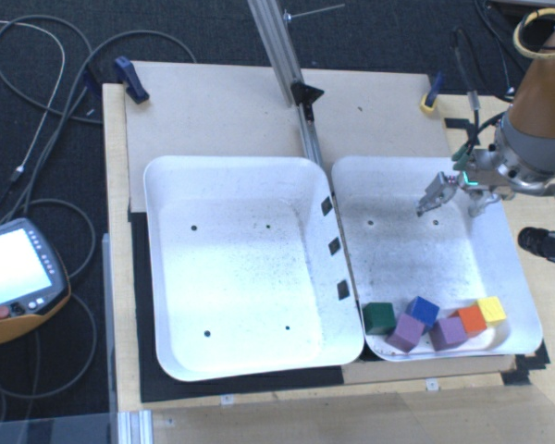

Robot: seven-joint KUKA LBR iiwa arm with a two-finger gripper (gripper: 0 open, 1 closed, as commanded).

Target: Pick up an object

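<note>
Over the right bin's [513,248] upper half hangs the end effector [455,197], clear of the bin floor and of every block. The grey arm [536,109] comes in from the right edge with its orange band above the wrist, bending down and leftward so the tool points toward the bin's middle. One metal finger [435,195] juts out to the left and another part shows lower right near the bin's wall; whether they are spread or closed I cannot tell. Nothing is visible between them.

Six blocks lie in a cluster along the near edge of the right bin, well apart from the end effector. From left to right: one green block [380,317], one purple block [408,331], one blue block [424,310] just behind it, a second purple block [449,332], one orange block [472,319] and one yellow block [491,310]. The neighbours sit touching or almost touching each other.

Beside it, the left bin [166,192] shares a middle edge with the right bin. Both rest on the pale surface [213,109], and a metal rail [273,35] runs down from the top to the gap between them. Off the left side sits a handheld pendant [18,271] with a lit screen, amid loose cables [37,72] on the dark floor.
</note>
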